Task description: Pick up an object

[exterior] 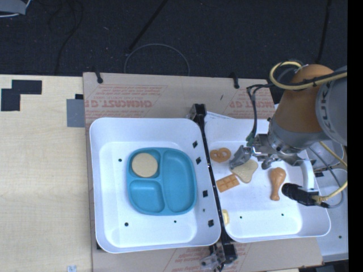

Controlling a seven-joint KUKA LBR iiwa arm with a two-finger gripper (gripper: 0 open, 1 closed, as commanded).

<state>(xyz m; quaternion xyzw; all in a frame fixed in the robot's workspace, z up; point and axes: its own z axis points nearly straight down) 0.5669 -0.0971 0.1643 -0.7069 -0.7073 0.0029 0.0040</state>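
Observation:
The right bin (pixel 266 225) holds a pretzel (pixel 220 154), a waffle-like orange bar (pixel 227 182), a pale beige flat piece (pixel 247 171) and a chicken drumstick (pixel 277 181). My gripper (pixel 249 156) hangs over the middle of this bin, right above the beige piece and touching or nearly touching its top edge. The grey arm with its orange band (pixel 303 98) comes in from the upper right. A small yellow item (pixel 225 216) lies by the bin's left wall.
The left bin (pixel 108 231) carries a blue divided tray (pixel 176 180) with a round tan cookie (pixel 144 164) in its upper-left compartment. A black divider (pixel 207 174) separates the bins. Cables (pixel 309 194) trail at the right.

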